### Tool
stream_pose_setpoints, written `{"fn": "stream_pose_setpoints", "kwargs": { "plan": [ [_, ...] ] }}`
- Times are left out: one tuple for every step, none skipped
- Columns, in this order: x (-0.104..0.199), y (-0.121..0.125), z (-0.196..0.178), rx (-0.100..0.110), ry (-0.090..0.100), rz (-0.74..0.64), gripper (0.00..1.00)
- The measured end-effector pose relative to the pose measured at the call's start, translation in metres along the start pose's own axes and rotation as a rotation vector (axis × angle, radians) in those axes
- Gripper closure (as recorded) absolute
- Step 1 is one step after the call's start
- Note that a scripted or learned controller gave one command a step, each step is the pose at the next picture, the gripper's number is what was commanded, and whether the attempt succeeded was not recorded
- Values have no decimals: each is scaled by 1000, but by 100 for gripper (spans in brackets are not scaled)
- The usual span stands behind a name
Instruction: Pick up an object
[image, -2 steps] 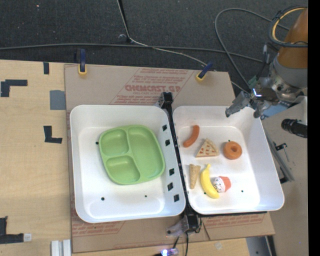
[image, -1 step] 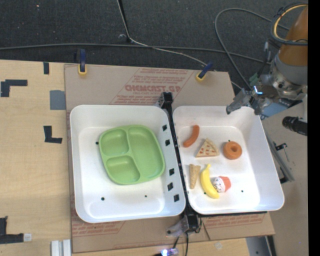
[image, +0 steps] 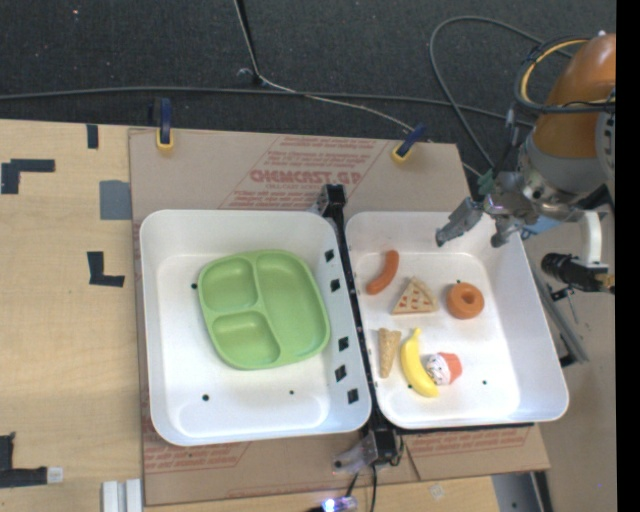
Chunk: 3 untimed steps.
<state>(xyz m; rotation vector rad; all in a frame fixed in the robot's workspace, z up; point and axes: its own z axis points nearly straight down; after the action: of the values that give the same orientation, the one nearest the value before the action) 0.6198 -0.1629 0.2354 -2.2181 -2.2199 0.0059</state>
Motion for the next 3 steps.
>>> {"fn": "stream_pose_setpoints", "kwargs": {
  "plan": [
    [0,10,53,1,0,-2,0],
    [-1,6,118,3,0,0,0],
    [-1,8,103,-3,0,-2,100]
  ]
}}
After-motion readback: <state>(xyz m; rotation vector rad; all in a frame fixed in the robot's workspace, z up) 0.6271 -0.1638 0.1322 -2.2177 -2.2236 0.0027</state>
